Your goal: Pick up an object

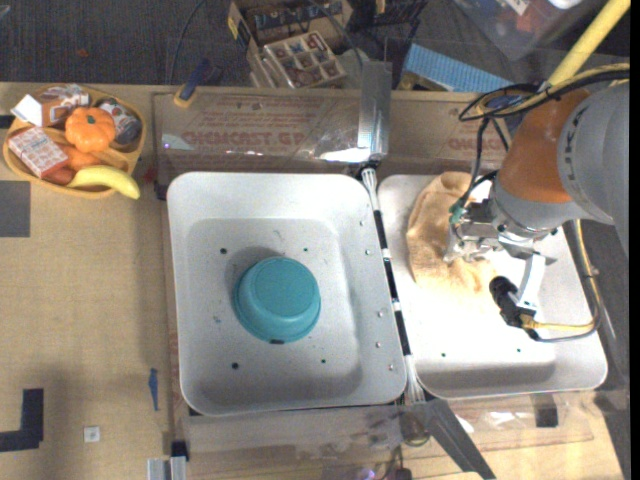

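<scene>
A teal bowl (278,299) lies upside down in the middle of the left white bin (200,208). A crumpled tan cloth (430,230) lies in the upper left part of the right white bin (480,363). My gripper (467,246) reaches in from the right and hangs low over the cloth's right edge, pointing down at it. The wrist body hides its tips and the spot where it meets the cloth.
A basket of toy fruit (72,146) sits on the bench at the far left. A cardboard wall (260,128) runs behind the bins. A black plug and yellow cable (512,306) hang from the wrist over the right bin.
</scene>
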Robot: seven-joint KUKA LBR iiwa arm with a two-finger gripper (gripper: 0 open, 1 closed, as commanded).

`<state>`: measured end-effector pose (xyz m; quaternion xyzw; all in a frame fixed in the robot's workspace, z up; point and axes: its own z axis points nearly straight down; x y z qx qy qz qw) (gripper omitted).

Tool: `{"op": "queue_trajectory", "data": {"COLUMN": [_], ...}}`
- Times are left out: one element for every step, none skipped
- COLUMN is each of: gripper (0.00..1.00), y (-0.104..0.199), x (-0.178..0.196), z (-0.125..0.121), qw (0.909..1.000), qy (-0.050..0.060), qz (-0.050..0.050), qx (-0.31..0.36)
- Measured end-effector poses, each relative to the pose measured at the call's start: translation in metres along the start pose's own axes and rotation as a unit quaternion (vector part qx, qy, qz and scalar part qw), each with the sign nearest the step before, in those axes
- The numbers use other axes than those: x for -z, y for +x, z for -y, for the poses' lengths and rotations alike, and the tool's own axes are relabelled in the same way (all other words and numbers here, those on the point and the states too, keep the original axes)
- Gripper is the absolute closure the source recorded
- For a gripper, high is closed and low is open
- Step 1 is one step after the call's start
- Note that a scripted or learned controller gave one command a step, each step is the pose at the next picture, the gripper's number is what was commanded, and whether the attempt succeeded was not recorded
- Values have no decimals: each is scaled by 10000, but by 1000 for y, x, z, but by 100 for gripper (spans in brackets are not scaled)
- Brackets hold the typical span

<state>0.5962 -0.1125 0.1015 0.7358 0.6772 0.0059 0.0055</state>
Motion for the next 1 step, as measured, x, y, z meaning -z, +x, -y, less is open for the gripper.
{"op": "queue_trajectory", "data": {"gripper": [100], "y": [32], "x": [83], "z": [19], "qw": [9958], "qy": [78], "qz": [0], "qx": [910]}}
